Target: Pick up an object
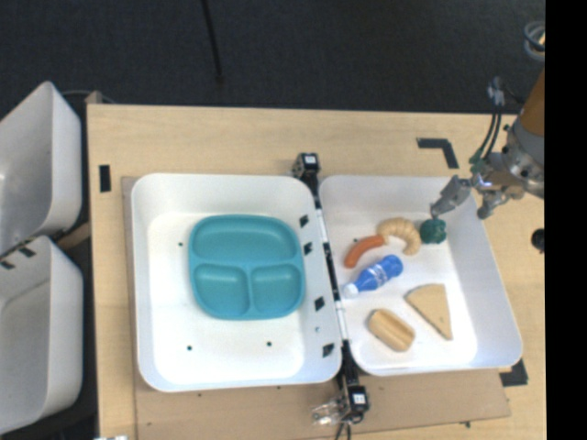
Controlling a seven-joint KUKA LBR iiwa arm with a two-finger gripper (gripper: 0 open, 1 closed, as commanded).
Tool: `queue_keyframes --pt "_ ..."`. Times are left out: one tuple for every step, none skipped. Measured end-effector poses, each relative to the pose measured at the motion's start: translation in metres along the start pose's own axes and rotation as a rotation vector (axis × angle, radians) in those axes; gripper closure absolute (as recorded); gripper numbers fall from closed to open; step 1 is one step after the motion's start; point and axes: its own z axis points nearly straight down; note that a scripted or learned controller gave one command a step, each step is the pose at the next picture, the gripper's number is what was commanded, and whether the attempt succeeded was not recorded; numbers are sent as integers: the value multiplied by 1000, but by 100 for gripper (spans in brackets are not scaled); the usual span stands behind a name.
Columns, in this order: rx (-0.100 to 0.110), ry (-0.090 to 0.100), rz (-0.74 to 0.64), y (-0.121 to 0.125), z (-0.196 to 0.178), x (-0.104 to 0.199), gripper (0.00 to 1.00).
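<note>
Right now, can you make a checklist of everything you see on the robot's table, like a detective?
Surface: pale wooden bench bearing two shallow white bins side by side, left bin and right bin.
Job's things: in the right bin, a small dark green round object, a tan curved croissant-shaped toy, an orange sausage-shaped toy, a small blue-and-white bottle, a tan wedge and a tan oval loaf-shaped toy.
Clutter: a teal three-compartment plate in the left bin.
End effector: over the right bin's far right side, open, holding nothing.
Cables: thin wires above the wrist.
Surroundings: dark floor; white containers at left.
</note>
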Motion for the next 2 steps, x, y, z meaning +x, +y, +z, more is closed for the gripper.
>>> queue_keyframes --pt "-14 -2 -3 3 -8 1 0" --pt "-9 -4 -6 5 42 6 0"
